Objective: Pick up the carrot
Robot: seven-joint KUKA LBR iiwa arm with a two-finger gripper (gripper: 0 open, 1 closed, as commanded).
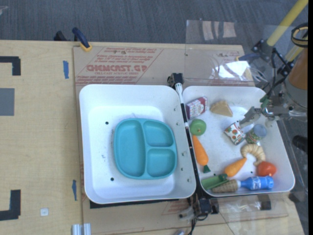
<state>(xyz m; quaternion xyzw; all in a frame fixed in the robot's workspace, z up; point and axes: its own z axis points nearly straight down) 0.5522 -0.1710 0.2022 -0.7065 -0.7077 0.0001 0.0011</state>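
- Currently we find the carrot (199,151) lying lengthwise along the left wall of the right bin (286,156), centre-right of frame, untouched.
- We note the gripper (248,117) hovering right of centre, near a small carton (234,133); whether released or clenched we cannot tell.

The tabletop (34,146) is light wood, marked with black tape (13,65) and blue tape (65,69) at left. A printed cardboard sheet (122,65) lies under the bins. Grey carpet floor (122,9) runs along the far side.
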